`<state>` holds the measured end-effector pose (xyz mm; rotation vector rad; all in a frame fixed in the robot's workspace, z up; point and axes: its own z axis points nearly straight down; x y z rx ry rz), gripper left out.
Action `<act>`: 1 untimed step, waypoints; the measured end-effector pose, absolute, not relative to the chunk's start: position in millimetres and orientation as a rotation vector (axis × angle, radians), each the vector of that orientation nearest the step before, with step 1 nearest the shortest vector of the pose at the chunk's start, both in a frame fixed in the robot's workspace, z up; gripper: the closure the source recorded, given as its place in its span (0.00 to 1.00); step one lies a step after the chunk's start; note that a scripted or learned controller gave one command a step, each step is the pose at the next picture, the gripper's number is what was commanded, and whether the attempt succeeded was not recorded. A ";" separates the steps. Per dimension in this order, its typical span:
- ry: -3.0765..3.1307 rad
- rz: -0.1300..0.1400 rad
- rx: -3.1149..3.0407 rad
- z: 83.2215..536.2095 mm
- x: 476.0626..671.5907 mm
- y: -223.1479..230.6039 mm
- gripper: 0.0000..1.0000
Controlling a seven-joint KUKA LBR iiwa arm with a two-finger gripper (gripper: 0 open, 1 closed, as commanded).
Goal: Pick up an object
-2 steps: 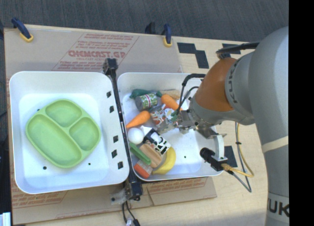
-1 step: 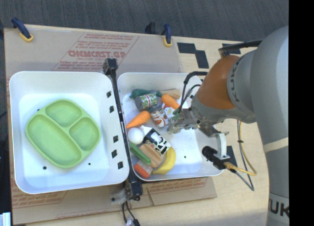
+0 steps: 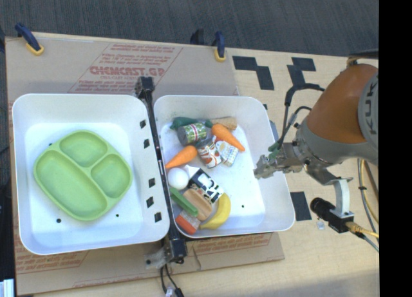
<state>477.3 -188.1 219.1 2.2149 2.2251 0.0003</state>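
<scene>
The right bin (image 3: 254, 110) holds a pile of toy food: two carrots (image 3: 182, 156) (image 3: 227, 136), a green can (image 3: 192, 132), a small red-and-white carton (image 3: 216, 153), a white egg (image 3: 176, 178), a black-and-white box (image 3: 207, 187), a hot dog (image 3: 197, 201) and a banana (image 3: 221, 213). My gripper (image 3: 264, 167) hangs above the right bin's right rim, right of the pile and apart from every item. Nothing shows between its fingers.
The left bin (image 3: 32, 112) carries a green divided plate (image 3: 82, 173). A black divider with clips (image 3: 154, 160) runs between the bins. Cardboard lies under both bins, with blue and yellow clamps (image 3: 219, 47) at its back edge. The arm's orange band (image 3: 341, 105) looms at right.
</scene>
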 end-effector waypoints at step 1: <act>2.226 0.002 2.212 256.3 477.9 -169.8 1.00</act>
